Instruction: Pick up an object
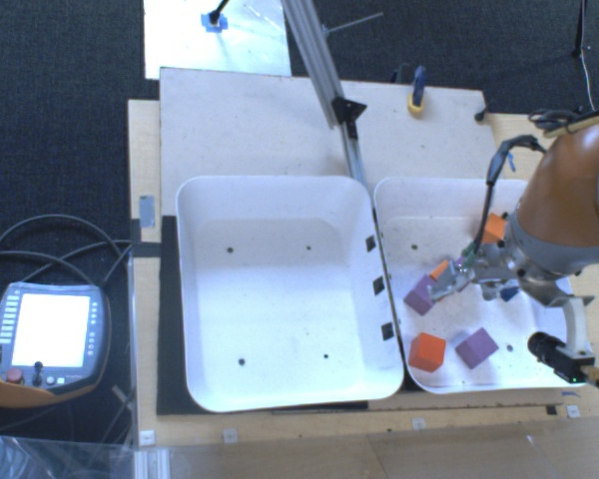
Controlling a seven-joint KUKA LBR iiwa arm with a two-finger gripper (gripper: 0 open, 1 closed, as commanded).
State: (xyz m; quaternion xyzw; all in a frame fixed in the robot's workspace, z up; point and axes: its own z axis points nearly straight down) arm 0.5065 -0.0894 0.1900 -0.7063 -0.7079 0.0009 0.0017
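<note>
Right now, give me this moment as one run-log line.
arm: over right bin | end effector: low beside purple block | nearby: orange cube, second purple block | grasp: unconfirmed

No readable text, label, brand, number or sign anywhere. Handheld control panel [45, 345] at the left with a glowing white screen, washed out, nothing legible on it. Small tags along the desk [280, 118] edge too tiny to read.
</note>
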